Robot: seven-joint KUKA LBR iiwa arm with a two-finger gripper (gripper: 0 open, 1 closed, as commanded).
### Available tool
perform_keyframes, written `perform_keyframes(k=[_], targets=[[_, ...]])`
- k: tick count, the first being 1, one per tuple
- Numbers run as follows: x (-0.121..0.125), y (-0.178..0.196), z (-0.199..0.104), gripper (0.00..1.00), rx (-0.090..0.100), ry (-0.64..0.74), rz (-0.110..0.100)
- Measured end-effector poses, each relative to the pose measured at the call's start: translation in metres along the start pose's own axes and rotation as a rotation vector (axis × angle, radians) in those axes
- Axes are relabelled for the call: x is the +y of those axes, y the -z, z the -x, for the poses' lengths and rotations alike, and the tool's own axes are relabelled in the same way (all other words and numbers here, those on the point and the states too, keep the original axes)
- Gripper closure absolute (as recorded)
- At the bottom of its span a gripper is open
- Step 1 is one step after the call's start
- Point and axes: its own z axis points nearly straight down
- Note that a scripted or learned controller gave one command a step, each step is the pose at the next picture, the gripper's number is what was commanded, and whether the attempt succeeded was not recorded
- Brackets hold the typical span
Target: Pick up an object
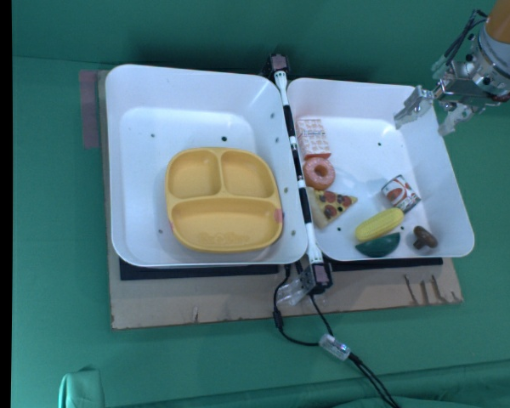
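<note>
Above the right bin's far corner hangs my claw, fingers apart, holding nothing; the donut lies well apart.

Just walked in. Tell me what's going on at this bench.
A grey robot arm with an orange band reaches in from the right, and its gripper hangs open above the far right corner of the right bin, with nothing between its fingers. That bin holds toy food: a small carton, a donut, a pizza slice, a can, a corn cob, a green piece and a brown piece. The left bin holds a yellow divided plate. Nothing has been picked up yet.
</note>
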Motion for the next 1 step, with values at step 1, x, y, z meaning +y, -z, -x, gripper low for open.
perform_keyframes(k=[1], targets=[[-0.0163,-0.1537,0.0144,0.0,-0.005,-0.001,0.01]])
